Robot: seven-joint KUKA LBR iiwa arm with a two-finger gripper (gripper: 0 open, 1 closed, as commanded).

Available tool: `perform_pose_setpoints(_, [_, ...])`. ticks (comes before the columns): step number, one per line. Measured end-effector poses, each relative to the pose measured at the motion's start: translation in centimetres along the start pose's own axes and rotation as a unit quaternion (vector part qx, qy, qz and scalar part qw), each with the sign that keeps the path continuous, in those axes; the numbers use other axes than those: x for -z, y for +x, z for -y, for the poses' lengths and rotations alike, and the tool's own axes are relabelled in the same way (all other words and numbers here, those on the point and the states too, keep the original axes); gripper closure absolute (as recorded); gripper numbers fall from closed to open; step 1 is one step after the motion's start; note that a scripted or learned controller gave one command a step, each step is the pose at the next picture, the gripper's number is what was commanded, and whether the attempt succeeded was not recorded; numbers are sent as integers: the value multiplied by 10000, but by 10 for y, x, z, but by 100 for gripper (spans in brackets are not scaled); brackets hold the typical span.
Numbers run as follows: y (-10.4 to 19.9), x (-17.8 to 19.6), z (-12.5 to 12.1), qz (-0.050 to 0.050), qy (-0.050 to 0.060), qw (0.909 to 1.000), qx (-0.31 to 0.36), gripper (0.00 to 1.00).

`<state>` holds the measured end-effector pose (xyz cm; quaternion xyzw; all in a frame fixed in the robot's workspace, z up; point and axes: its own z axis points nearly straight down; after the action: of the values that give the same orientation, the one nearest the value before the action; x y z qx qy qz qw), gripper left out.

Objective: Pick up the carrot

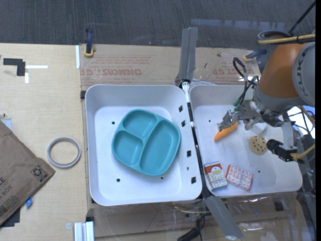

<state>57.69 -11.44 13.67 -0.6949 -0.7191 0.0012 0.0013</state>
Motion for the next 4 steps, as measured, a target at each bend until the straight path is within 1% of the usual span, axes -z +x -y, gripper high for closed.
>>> perform_pose_setpoints(1, [13,31,6,3,-14,9999,-172,0])
perform_pose_setpoints(2, [12,-45,-6,3,-12,10000,20,0])
perform_pose_setpoints(3, [50,55,-22,8,-8,9857,-1686,0])
perform_pose_setpoints(4, [9,-23,-9,9,7,9581,-2864,0])
